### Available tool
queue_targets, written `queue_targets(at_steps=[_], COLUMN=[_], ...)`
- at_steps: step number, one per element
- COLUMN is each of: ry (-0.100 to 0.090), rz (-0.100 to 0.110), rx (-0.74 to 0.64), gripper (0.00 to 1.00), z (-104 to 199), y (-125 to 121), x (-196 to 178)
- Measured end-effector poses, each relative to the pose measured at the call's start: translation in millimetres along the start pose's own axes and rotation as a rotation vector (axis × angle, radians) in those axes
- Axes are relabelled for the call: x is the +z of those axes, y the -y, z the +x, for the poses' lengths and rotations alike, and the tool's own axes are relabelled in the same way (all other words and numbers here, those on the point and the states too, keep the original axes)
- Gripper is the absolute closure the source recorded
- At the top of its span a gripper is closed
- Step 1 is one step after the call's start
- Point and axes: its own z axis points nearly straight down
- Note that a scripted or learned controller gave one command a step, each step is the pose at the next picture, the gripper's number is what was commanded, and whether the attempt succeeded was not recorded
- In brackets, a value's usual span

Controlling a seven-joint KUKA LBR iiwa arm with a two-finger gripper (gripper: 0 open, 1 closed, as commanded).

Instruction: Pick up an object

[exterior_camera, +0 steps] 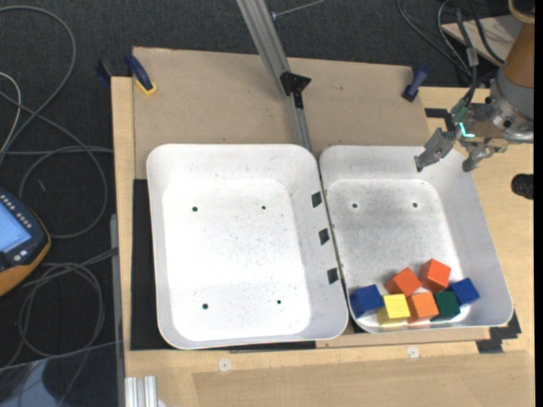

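Hovering pincer (451,153) open, blocks (414,294) in bin (382,219)

floor (68,7): dark carpet | cables (51,142): loose, left | bench (221,100): tan board

Robotics lab, clamped bench (212,100), trailing cables (51,227)

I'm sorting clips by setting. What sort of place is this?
Probably a robotics lab: a wooden bench with two white bins, small coloured blocks, and loose cables on the floor.
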Motion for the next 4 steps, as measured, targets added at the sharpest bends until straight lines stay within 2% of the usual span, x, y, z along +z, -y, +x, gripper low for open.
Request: queue_targets(at_steps=[1, 2, 4], ry=[0.001, 0.0, 0.0], rz=[-0.004, 0.002, 0.002], rx=[-0.001, 0.0, 0.0], gripper=[0.0, 0.0, 0.0], z=[0.1, 3.6, -3.2], y=[-0.7, 1.9, 10.0], x=[-2.4, 60.5, 165.6])
